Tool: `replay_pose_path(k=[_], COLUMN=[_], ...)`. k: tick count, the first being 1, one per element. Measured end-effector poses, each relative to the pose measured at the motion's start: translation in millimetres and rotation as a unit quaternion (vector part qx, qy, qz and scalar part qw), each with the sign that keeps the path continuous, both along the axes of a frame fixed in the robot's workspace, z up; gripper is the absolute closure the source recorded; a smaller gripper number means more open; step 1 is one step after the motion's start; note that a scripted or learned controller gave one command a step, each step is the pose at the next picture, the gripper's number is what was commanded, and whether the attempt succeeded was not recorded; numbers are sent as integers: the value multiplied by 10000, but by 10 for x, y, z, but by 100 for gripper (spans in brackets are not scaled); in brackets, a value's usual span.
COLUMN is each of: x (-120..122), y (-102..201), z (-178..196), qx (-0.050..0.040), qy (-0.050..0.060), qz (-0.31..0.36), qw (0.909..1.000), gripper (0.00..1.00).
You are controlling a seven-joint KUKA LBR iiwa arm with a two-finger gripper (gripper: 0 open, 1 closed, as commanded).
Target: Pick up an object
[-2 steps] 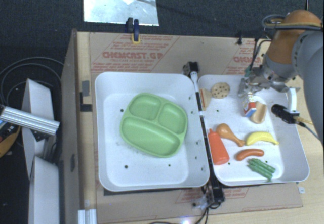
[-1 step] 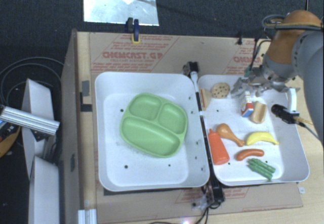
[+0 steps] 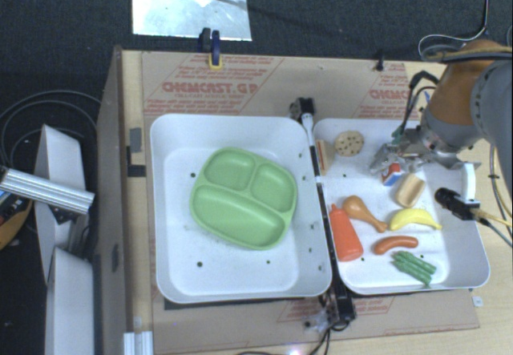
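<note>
Claw (image 3: 390,159) low in the right bin (image 3: 481,253), upper right of frame, over a small red-white-blue object (image 3: 393,175). Grip state: can't tell, nothing visibly held. Risk: tan block (image 3: 409,190) sits just beside it, so a descent could nudge or catch both.

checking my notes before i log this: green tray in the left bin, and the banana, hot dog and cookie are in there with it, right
Not quite. The green tray is in the left bin, but the banana, hot dog and cookie lie in the right bin, as the camera view shows.
</note>
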State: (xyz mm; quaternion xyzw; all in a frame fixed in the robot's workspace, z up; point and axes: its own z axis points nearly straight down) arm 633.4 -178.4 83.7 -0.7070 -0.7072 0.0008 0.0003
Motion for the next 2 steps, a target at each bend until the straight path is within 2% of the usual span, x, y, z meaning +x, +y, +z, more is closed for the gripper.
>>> replay_pose_path(k=[1,2], x=[-727,393], y=[-245,202], z=[3,369], qx=[0,-2], qy=[12,-82], qz=[-22,56], qw=[10000,10000], gripper=[0,0])
